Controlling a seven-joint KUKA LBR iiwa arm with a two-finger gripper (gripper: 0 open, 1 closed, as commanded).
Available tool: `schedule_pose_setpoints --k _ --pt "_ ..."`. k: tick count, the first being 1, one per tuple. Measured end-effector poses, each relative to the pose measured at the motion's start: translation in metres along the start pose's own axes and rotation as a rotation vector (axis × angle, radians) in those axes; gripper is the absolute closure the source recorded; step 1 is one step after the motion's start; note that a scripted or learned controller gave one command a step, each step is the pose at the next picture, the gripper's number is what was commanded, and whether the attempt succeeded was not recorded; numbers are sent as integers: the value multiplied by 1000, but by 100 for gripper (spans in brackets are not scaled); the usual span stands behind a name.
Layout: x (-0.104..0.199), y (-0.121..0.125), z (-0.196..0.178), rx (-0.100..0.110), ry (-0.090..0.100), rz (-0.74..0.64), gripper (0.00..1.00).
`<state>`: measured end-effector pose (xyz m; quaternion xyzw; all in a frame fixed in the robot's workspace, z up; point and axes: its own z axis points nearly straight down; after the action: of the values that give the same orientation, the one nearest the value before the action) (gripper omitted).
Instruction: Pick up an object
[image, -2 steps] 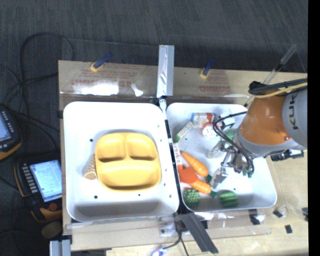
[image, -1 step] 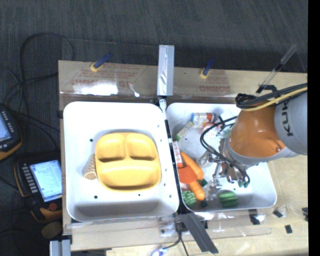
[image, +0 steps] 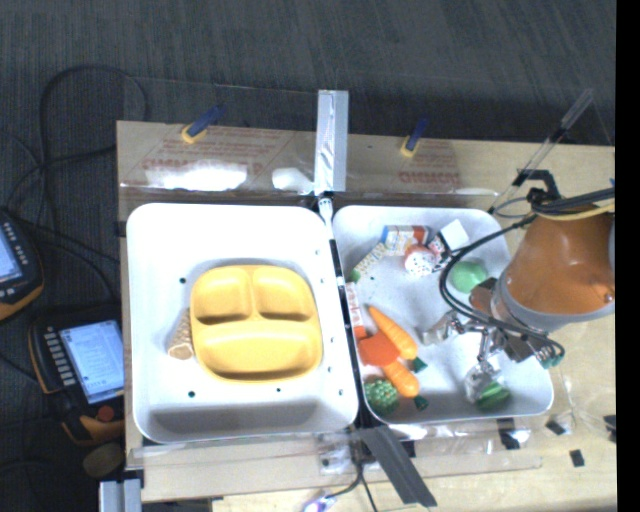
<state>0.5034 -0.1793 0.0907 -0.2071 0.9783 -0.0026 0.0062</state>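
Down in the near right corner of the right bin (image: 345, 300), the gripper (image: 487, 372) hangs over a small dark green object (image: 492, 395) lying on the bin floor. Its metal fingers point down with a narrow gap between them; whether they grip or merely touch the green piece cannot be told, and nothing is clearly lifted.

Left of it lie toy foods: an orange carrot (image: 392, 332), a second carrot (image: 402, 380) just below, a red-orange piece (image: 373, 351) between them, and a green broccoli-like piece (image: 381, 394) near the front wall. A round green object (image: 468, 275) sits behind the arm, with a white-and-red spotted ball (image: 421, 262) and small packets (image: 400, 239) near the back wall; their print is too small to read.

The left bin (image: 150, 300) holds a yellow divided tray (image: 256, 320) with a tan piece (image: 181, 340) tucked against its left edge.
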Motion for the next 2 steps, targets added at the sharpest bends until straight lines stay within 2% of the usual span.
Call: schedule_pose_setpoints --k 1,2 --pt "-50 64 1 4 0 -114 0" --pt "-173 -10 -22 -12 7 -141 0"
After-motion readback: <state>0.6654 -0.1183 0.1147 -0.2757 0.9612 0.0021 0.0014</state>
